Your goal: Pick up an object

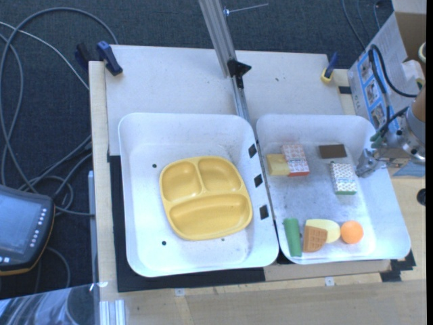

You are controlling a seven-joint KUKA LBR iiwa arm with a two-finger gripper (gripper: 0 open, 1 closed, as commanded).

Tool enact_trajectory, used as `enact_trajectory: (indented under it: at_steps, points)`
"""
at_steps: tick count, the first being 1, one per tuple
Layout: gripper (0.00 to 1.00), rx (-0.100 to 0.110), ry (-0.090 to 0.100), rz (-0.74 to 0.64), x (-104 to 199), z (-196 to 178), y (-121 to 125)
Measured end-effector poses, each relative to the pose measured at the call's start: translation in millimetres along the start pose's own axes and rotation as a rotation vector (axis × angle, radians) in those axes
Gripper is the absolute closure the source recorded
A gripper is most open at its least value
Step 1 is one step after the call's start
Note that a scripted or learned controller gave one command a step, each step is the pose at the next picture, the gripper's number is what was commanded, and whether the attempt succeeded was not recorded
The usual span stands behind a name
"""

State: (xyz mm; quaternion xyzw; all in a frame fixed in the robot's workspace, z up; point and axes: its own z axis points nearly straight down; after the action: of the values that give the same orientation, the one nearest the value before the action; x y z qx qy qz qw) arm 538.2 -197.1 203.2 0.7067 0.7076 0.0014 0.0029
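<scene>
While the hand [371, 160] hovers at the right bin's [399, 212] edge, toys lie inside.

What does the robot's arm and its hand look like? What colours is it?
The gripper at the right bin's far edge is small, silvery-grey metal, with lighter and darker grey parts. Behind it the arm looks grey, with a bit of orange-brown near the picture's edge. Thin dark cables loop close by.

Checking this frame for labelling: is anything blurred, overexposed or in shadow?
Camera view: even, soft light, with only faint shadows under the yellow tray and the toys; white bins bright but not blown out; gripper at the right bin's edge slightly soft; small items such as the orange ball lack fine detail.
</scene>
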Motion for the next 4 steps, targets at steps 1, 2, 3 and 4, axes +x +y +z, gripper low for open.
enact_trajectory:
  at_steps: [1,2,3,4]
  points:
    - [1.0,-0.003,-0.001,-0.001,1,-65,1]
    - [1.0,0.006,0.005,-0.006,57,-64,4]
    - [1.0,0.009,0.006,-0.004,106,-55,-14]
    - [1.0,0.01,0.006,-0.006,169,-49,-24]
